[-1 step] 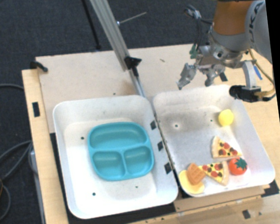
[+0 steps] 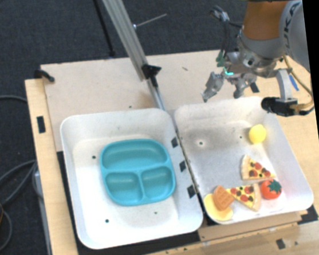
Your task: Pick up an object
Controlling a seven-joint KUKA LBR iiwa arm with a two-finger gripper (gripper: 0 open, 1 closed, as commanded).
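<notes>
My gripper (image 2: 226,87) hangs above the far rim of the right bin (image 2: 219,145), its two fingers spread open with nothing between them. Well below it in that bin lie a small yellow ball (image 2: 257,134), a pizza slice (image 2: 256,169), a second pizza slice (image 2: 244,195), a red strawberry-like toy (image 2: 271,189) and an orange bread-like piece (image 2: 222,197) on a pale yellow disc (image 2: 213,211). All of these sit apart from the gripper, in the bin's near right part.
A teal divided plate (image 2: 137,171) lies in the middle of the left bin (image 2: 74,163). A slanted metal post (image 2: 131,41) rises from the bench behind the bins. The far left part of the right bin is bare.
</notes>
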